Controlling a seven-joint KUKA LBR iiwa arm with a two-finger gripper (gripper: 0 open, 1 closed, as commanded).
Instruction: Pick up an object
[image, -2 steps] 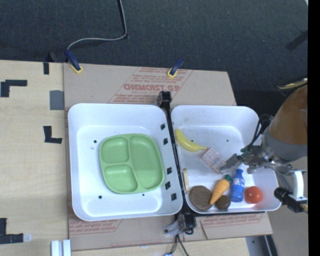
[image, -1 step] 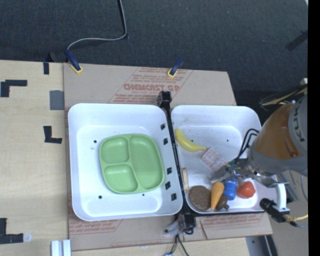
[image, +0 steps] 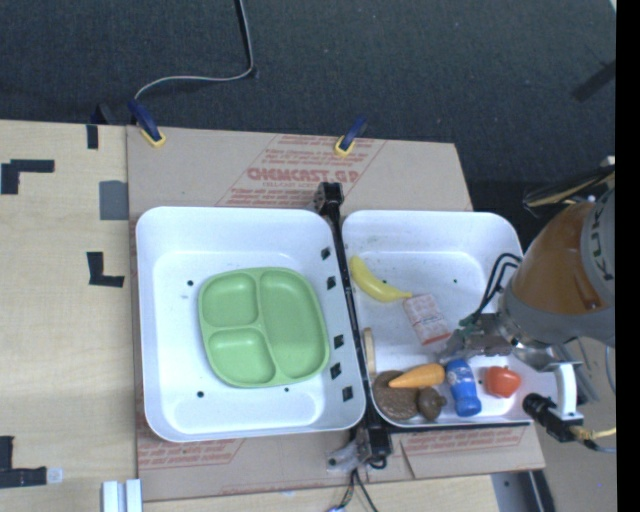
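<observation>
The gripper (image: 468, 343) is seen low in the right bin (image: 440, 225); how it is set cannot be told. A blue bottle (image: 462, 388) lies just below it, with a carrot (image: 417, 377) beside. The arm (image: 560, 275) is bent in from the right.

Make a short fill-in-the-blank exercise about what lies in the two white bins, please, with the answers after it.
1. The green divided plate lies in the ____ bin.
2. The plate has ____ compartments.
3. The banana in the right bin has the colour ____.
4. The orange carrot lies beside a ____ bottle, near the end effector.

Answers: left; three; yellow; blue
</observation>
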